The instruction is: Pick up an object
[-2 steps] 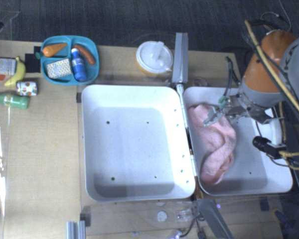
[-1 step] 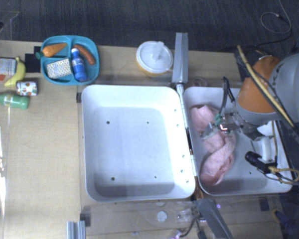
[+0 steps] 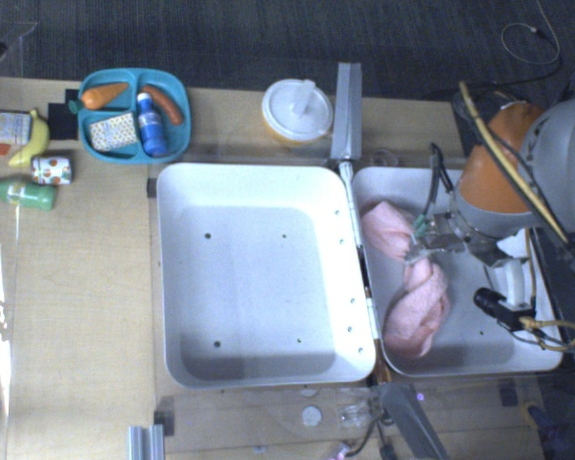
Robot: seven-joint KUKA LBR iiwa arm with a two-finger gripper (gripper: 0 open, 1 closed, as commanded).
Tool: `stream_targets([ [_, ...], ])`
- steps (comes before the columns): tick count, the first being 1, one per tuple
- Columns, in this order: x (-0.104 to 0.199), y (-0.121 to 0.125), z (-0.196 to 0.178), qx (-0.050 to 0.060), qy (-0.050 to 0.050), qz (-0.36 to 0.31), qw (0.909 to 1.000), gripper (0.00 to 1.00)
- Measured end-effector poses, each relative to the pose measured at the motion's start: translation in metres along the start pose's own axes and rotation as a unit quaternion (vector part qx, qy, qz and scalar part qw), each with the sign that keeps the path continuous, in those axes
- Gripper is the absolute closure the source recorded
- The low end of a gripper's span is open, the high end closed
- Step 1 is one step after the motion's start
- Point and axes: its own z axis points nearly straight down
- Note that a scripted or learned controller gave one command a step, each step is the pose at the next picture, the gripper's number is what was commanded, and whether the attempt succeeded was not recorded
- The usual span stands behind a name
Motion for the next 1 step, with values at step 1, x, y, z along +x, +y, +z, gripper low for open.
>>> stream_targets([
  [1, 0.0396, 0.0643, -0.0796, 0.002, 0.0, -0.095, 0.9955, 1.0],
])
